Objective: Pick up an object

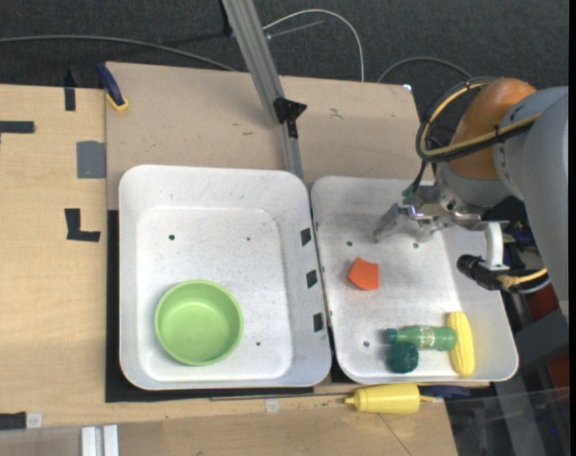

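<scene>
Bench w/ two white bins. Gripper [399, 222] over right bin [340, 350] near its back edge, fingers spread wide, nothing between them. Orange block [364, 275] mid-bin; green bottle [416, 338], yellow piece [461, 341] by front-right corner. Green bowl [199, 322] front-left in left bin [141, 255].

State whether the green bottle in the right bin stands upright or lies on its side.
On its side. The green bottle lies flat on the right bin floor, its length running left to right beside the yellow object.
</scene>
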Available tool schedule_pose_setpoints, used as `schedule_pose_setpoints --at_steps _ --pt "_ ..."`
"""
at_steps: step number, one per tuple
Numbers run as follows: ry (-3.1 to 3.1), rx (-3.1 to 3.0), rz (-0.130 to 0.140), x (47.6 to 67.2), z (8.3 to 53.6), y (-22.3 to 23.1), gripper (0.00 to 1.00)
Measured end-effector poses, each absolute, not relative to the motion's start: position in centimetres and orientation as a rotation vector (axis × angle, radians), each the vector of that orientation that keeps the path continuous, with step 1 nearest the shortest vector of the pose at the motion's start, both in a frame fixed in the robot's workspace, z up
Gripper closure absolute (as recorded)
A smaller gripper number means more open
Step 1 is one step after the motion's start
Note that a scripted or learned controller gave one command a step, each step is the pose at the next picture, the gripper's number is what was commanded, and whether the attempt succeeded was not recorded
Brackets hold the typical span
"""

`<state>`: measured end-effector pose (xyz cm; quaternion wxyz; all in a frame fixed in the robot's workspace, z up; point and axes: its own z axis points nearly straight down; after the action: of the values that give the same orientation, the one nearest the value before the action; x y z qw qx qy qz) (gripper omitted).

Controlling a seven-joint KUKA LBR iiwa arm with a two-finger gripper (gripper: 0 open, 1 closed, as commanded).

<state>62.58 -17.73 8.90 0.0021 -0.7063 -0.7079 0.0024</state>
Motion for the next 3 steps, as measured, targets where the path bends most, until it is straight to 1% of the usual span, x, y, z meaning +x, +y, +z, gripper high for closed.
schedule_pose_setpoints --at_steps 1,2,3 --pt "-2.226 -2.217 0.004 62.7 10.3 -17.7 1.00" --pt "-2.226 -2.221 -0.003 62.5 14.8 -17.1 1.00" --pt "-2.228 -2.222 -0.004 62.4 20.7 -16.1 1.00"
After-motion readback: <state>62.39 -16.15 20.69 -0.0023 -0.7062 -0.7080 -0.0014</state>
